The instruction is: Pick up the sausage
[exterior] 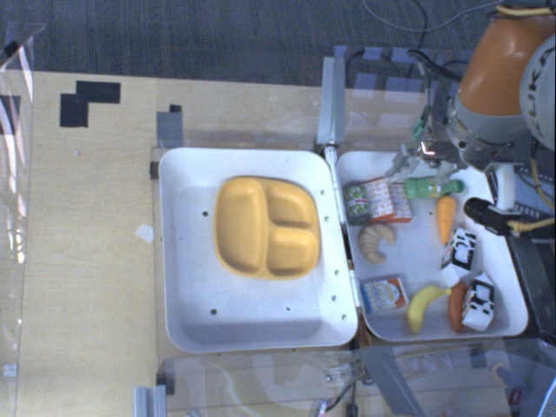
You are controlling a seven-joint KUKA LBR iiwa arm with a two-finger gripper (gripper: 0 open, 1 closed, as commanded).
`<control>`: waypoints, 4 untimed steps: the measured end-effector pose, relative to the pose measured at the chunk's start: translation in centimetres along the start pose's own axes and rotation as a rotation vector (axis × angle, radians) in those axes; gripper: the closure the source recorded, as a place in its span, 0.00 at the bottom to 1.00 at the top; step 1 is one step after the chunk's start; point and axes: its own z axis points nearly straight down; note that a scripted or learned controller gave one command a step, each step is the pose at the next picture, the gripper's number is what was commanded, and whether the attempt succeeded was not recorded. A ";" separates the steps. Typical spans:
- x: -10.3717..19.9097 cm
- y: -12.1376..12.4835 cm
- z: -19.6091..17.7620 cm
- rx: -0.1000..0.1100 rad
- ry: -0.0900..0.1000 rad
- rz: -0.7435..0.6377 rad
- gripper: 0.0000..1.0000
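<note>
A yellow divided tray is seen in the left bin, well to the left of the gripper. The right bin lies beneath the gripper. A green bottle is found just below the gripper, with a carrot beyond it. The sausage is placed far below, beside a banana. Whether the gripper is parted or closed cannot be told.
</note>
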 end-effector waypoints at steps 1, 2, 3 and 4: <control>-4.7 -7.4 8.6 0.002 -0.001 0.009 0.00; -5.9 -8.3 12.1 -0.018 -0.002 -0.001 0.00; -8.1 -12.8 9.0 -0.002 -0.001 0.011 0.00; -11.8 -12.8 13.8 -0.012 -0.009 -0.141 0.00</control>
